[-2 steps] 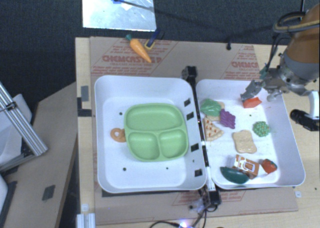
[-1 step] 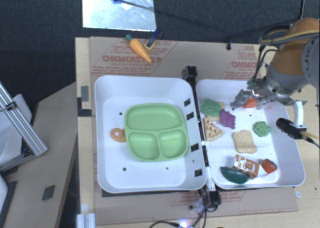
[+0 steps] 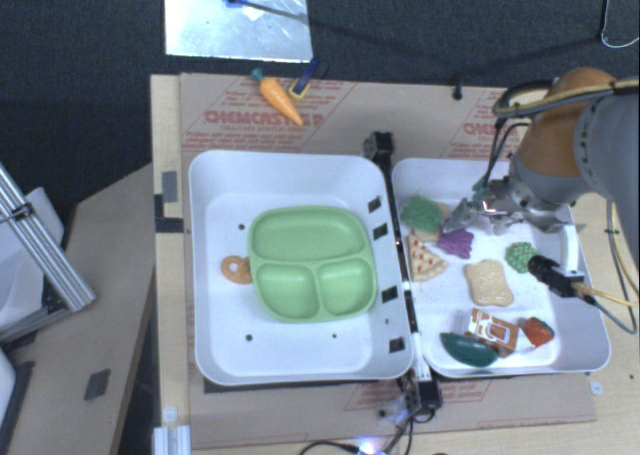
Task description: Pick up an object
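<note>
The gray arm (image 3: 585, 133) is reaching in from three o'clock and is hanging over the right bin (image 3: 598, 343). Its gripper (image 3: 478, 209) is sitting low near the top of that bin, just above the purple grapes (image 3: 456, 242), and I cannot tell how wide it is open or if it has hold of anything. Toy food is lying all around it: a green lettuce (image 3: 422, 213) at about nine o'clock from the gripper, a pizza slice (image 3: 425, 261) below that, a piece of toast (image 3: 489, 283) at six o'clock, and a small broccoli (image 3: 519, 256) at four o'clock. In the left bin (image 3: 215, 343) a green plate (image 3: 308, 263) is sitting in the middle with a little pretzel (image 3: 236, 270) touching its nine o'clock edge. A toy carrot (image 3: 281, 100) is lying on the bench (image 3: 400, 103) past the bins, at twelve o'clock.
</note>
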Controlling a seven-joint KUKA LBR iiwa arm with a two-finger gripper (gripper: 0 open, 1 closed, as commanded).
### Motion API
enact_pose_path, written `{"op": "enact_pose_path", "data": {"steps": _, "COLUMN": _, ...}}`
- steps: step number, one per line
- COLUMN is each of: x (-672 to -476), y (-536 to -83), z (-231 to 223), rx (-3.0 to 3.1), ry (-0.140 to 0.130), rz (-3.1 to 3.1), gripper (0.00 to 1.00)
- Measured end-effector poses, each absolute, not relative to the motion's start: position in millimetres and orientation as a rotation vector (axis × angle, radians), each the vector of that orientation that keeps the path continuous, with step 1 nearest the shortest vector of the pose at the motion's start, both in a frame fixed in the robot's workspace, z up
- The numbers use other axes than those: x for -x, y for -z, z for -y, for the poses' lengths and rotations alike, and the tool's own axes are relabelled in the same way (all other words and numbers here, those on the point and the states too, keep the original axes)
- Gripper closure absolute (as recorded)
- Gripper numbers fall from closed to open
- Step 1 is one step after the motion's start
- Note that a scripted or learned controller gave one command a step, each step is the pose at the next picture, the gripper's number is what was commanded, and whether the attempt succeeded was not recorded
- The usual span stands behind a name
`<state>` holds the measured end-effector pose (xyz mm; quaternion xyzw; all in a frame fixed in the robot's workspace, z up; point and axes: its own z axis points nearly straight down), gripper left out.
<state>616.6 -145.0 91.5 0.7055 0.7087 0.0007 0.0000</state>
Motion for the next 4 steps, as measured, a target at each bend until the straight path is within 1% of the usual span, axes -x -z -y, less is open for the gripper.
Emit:
{"op": "enact_pose_path", "data": {"steps": 1, "x": -619.5, "y": -89, "z": 145, "rx": -2.214, "ry": -0.007, "rz": -2.224, "gripper": 0.0}}
{"op": "enact_pose_path", "data": {"steps": 2, "x": -621.5, "y": -101, "z": 145, "rx": -2.207, "ry": -0.013, "rz": -2.221, "gripper": 1.0}}
{"op": "enact_pose_path", "data": {"steps": 3, "x": -616.3, "y": -163, "z": 144, "rx": -2.212, "ry": -0.005, "rz": -2.224, "gripper": 1.0}}
{"op": "enact_pose_path", "data": {"steps": 4, "x": -625.2, "y": -212, "z": 149, "rx": -2.21, "ry": -0.006, "rz": -2.223, "gripper": 1.0}}
